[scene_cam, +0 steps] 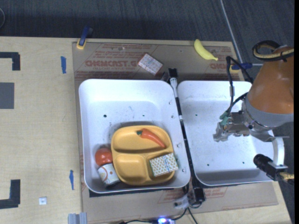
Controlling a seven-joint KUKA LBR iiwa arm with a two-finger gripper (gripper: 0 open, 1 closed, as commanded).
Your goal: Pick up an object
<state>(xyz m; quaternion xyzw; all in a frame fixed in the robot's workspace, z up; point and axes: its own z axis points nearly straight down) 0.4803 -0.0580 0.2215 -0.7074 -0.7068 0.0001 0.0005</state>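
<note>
1. The tool (223, 130) hangs over the right bin (205, 171); how far it is open cannot be told.
2. The left bin (93, 125) holds a yellow divided tray (135, 164), with an orange carrot (150, 135) and a patterned packet (163, 164) on it.
3. A small can (105, 164) lies touching the tray's left edge.

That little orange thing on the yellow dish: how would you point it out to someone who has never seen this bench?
Start at the left white bin, the one away from the arm. Near its front lies a yellow divided tray; in the tray's large upper compartment rests an orange carrot-shaped toy, tapering to a point. It differs from the patterned block in the lower right compartment and from the small can outside the tray's left edge.
</note>
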